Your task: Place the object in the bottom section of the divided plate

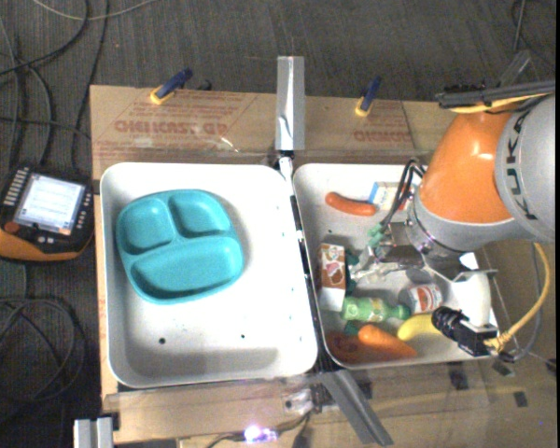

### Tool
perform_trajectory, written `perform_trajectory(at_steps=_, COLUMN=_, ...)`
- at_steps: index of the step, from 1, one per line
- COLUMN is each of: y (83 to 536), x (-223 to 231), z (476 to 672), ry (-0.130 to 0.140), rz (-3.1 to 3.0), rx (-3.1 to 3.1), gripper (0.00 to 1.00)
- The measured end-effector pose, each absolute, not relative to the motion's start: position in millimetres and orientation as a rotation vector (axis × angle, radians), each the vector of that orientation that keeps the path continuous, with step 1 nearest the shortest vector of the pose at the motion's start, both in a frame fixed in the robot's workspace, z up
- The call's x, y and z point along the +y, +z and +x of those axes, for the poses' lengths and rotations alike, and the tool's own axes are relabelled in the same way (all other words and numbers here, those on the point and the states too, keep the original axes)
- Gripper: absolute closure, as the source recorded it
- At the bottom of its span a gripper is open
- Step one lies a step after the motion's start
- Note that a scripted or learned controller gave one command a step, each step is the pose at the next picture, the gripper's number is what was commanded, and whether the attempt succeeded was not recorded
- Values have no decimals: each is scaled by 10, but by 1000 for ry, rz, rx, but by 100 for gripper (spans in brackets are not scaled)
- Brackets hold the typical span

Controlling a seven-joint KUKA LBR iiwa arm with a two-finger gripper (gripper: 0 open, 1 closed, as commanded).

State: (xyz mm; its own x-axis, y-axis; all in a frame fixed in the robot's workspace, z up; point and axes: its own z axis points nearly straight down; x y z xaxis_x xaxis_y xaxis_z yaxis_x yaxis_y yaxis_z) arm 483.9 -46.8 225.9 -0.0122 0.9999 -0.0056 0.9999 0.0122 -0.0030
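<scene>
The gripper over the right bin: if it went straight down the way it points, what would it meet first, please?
Most likely the green bottle lying below the gripper, beside the brown packet. Depth is hard to judge from this slanted view, so it might instead meet the bin floor.

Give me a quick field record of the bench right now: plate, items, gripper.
plate: teal divided plate in left bin, all three sections bare
right bin: hot dog, brown packet, green bottle, carrot, banana
gripper: low over right bin's middle, among the items
grasp: cannot tell
task: not yet done
</scene>
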Motion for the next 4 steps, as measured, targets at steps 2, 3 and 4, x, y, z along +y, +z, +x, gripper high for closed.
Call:
perform_trajectory(at_steps=2, y=1827, x=642, z=4833, ry=-2, rz=1480, rx=2775, gripper=100)
perform_trajectory(at_steps=3, y=1693, x=1252, z=4904, ry=-5, rz=1174, rx=2916, gripper=100)
perform_trajectory(at_steps=4, y=1634, x=2250, z=4950, ry=-5, rz=1278, rx=2873, gripper=100)
